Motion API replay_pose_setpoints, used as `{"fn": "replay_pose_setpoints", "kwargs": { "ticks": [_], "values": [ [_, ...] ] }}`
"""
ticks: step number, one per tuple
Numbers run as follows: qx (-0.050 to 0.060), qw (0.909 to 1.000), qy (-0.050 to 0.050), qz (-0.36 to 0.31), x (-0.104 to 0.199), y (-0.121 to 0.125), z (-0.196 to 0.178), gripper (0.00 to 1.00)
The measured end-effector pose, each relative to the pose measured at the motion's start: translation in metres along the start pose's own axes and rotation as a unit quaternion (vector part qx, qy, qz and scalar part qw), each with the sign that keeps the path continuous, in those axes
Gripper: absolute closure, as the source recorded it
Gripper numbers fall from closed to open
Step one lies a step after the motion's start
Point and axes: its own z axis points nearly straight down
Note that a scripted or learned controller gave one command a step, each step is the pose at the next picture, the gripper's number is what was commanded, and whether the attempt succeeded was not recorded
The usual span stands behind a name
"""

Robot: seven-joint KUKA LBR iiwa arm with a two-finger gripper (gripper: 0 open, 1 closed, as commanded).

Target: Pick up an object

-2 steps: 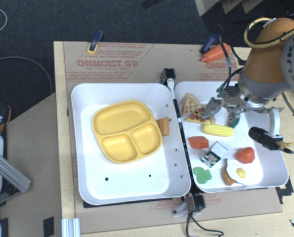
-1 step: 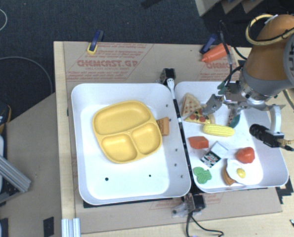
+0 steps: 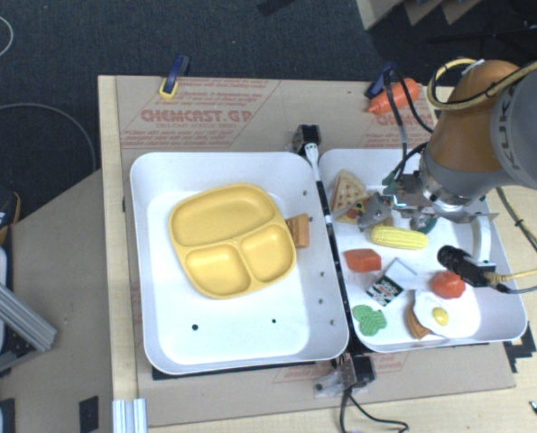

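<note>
Yellow corn cob [image 3: 399,237] lies in right bin [image 3: 503,318], gripper [image 3: 396,207] low just above it (jaws' state: cannot tell). Nothing lifted; grasp not yet made.

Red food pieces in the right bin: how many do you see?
2. One red piece lies near the bin's left wall, below the corn cob. The other red piece lies further right, just above the fried egg. The arm covers part of the bin, so more may be hidden.
</note>
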Motion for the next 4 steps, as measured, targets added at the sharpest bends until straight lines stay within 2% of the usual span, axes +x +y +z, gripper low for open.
{"fn": "replay_pose_setpoints", "kwargs": {
  "ticks": [1, 2, 3, 4],
  "values": [
    [0.0, 1.0, 0.0, 0.0, 0.001, -0.001, 0.049, 0.0],
    [-0.004, 1.0, 0.0, 0.0, 0.001, 0.001, 0.035, 1.0],
    [-0.007, 1.0, -0.001, -0.001, 0.005, 0.003, -0.009, 1.0],
    [-0.009, 1.0, -0.001, -0.002, 0.011, 0.007, -0.072, 1.0]
  ]
}}
